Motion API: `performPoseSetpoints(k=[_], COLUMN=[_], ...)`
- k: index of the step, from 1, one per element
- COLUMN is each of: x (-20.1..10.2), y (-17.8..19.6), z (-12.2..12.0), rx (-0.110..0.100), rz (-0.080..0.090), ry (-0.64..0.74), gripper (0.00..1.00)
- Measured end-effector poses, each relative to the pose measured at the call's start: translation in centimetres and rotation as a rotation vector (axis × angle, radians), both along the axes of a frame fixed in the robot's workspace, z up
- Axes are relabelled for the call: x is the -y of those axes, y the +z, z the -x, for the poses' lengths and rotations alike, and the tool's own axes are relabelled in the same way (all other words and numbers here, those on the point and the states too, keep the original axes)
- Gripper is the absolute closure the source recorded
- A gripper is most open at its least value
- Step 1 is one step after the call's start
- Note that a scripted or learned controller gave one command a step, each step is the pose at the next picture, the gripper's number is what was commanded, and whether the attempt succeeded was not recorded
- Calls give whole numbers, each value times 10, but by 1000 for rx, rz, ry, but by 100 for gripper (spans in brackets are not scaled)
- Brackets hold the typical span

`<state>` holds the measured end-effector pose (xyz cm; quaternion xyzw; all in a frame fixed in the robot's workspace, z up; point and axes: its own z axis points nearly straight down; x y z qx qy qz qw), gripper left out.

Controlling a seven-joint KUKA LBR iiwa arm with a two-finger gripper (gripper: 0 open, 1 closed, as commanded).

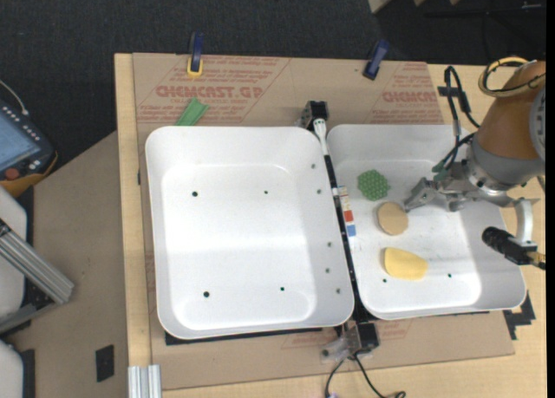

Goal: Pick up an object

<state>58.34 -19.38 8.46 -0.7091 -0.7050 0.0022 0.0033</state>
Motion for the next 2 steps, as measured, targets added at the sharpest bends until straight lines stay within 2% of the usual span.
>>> performPoseSetpoints(k=[1, 2], x=[-107, -101], y=[13, 23], z=[-33, -32], rx=[12, 13], rz=[0, 3], ry=[15, 6], gripper=[0, 100])
